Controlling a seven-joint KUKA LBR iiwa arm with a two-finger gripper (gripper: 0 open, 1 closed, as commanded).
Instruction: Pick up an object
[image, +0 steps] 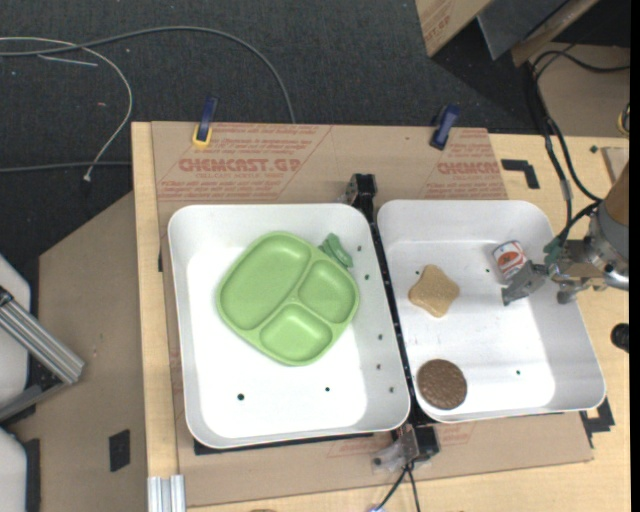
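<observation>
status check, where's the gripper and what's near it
Gripper low at right bin's right side, holding nothing visible. Small red-and-white object just beside it. Tan piece and brown disc lie apart, unobstructed.

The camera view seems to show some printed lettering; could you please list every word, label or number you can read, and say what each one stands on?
"CHEMCAST GP", red print on the brown sheet under the bins, behind the left bin.
The same red print repeats behind the right bin, but it is too blurred there to read for certain.
A red-and-white label on the small packet in the right bin is too small to read.
</observation>
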